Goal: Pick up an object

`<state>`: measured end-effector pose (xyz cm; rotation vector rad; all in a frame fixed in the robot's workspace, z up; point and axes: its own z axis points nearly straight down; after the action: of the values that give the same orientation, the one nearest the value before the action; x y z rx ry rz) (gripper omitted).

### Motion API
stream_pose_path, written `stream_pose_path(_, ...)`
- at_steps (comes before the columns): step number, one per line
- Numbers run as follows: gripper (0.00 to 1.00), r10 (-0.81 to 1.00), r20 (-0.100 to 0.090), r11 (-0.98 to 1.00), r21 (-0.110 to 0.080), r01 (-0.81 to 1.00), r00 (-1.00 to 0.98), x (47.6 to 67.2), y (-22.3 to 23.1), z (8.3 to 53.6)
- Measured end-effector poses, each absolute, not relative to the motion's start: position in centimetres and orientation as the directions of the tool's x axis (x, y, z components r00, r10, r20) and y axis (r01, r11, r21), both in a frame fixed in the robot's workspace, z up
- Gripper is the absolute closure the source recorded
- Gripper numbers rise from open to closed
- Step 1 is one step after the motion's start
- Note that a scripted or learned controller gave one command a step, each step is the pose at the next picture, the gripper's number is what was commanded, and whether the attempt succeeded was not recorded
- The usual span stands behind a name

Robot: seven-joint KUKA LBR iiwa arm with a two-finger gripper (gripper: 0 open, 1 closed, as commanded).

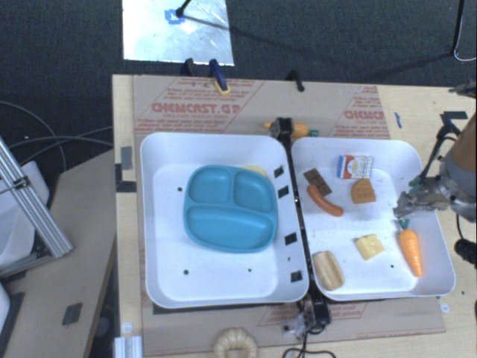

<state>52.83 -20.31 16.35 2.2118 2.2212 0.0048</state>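
Observation:
The right bin (pixel 425 162) holds several toy foods. A white, red and blue carton (pixel 355 166) lies at the back, with a brown bar (pixel 316 178) and a red sausage (pixel 325 201) to its left. A brown bread piece (pixel 363 192) sits in the middle. Nearer the front are a yellow cheese cube (pixel 369 246), a tan bun (pixel 328 268) and an orange carrot (pixel 410 250). My gripper (pixel 405 206) hangs at the bin's right side, just above the carrot's top end, with nothing seen in it.
A blue divided plate (pixel 229 206) lies in the left bin (pixel 160 200), with a pale yellow thing (pixel 256 171) at its far edge. A yellow item (pixel 299 130) sits behind the bins. A beige ring (pixel 236 343) lies at the bench's front edge.

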Motion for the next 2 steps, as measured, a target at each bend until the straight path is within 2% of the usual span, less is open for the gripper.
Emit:
stream_pose_path(1,1.00,1.000,-0.002,0.006,0.006,1.000,-0.006,52.9,-19.4,21.3)
stream_pose_path(2,1.00,1.000,-0.001,0.006,0.004,1.000,-0.006,53.0,-19.4,22.5)
